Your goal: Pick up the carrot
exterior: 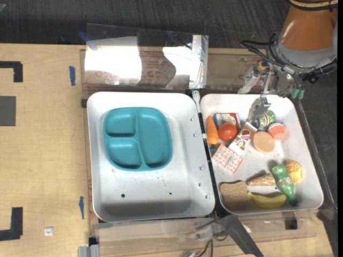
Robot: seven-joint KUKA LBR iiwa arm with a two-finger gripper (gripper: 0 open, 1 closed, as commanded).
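A light wooden desk [43, 159] is seen from above at a slant, with dark carpeted floor [134, 4] beyond its far edge. Two shallow white bins are carried side by side, touching along their inner rims: the left bin [185, 197] near the middle, the right bin [311, 197] beside it. Behind the left bin, a crumpled clear plastic sheet [144, 63] is laid on the desk, glare caught across it. Black tape marks [13, 71] are stuck at the desk's left edge, a grey square [6, 111] between them. Short blue tape strips [72, 75] are placed just left of the bins.
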